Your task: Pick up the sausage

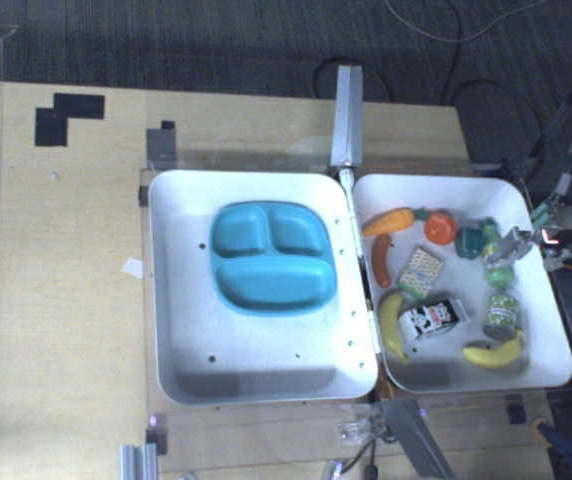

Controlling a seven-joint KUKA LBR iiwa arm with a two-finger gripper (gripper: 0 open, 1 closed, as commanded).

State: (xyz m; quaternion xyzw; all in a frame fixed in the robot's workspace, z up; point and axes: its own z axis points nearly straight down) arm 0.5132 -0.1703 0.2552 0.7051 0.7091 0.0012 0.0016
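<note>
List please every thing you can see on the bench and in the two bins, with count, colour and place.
bins: 2, white, side by side on the bench; left bin, right bin
divided plate: 1, blue, middle of the left bin
carrot: 1, orange, far left of the right bin
sausage: 1, reddish orange, left wall of the right bin, under the carrot
tomato: 1, red-orange, far side of the right bin
bananas: 2, yellow; one near left, one near right
milk carton: 1, black and white, near middle
sponge-like block: 1, pale, speckled, centre
teal item: 1, far right; kind unclear
can: 1, greenish, right side
gripper: 1, grey, over the right bin's right side
</note>
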